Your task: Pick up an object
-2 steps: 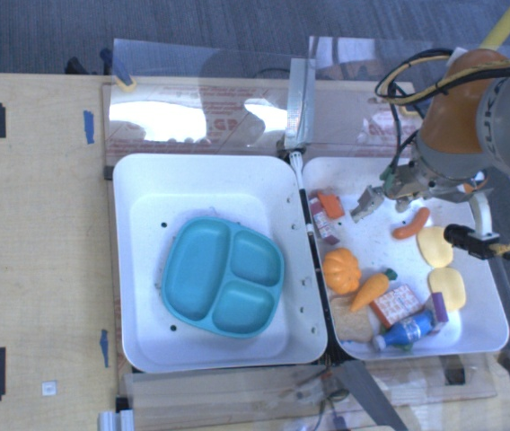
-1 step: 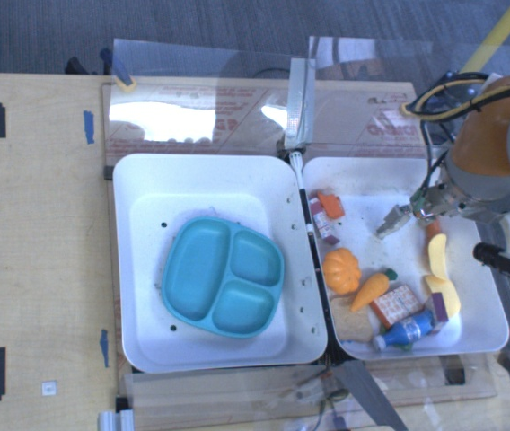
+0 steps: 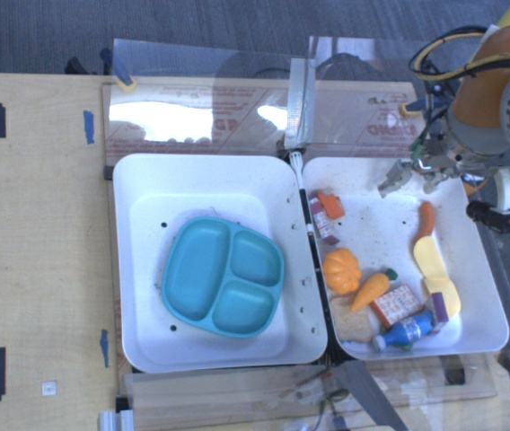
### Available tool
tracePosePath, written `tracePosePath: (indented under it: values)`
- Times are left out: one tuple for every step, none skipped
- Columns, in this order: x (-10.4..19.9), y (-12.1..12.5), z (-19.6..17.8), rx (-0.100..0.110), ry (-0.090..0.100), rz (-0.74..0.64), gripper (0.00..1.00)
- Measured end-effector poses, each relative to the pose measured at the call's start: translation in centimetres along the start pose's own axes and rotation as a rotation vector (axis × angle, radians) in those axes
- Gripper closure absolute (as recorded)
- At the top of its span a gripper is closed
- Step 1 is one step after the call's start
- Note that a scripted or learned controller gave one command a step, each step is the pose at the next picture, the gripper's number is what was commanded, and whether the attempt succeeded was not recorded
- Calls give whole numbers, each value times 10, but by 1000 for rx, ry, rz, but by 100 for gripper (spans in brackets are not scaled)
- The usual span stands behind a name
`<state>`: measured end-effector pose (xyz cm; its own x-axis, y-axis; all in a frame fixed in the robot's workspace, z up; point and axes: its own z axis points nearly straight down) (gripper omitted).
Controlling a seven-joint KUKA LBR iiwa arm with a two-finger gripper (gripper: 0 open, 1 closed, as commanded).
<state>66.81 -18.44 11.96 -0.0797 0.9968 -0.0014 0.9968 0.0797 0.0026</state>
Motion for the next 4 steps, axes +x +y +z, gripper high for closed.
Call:
tracePosePath:
  values:
    - [8, -25, -48, 2, 1, -112, 0]
    - [-15, -52, 21, -5, -1, -68, 0]
    - [-15, -53, 17, 1, 0, -68, 100]
    - [33, -53, -83, -3, -1, -262, 100]
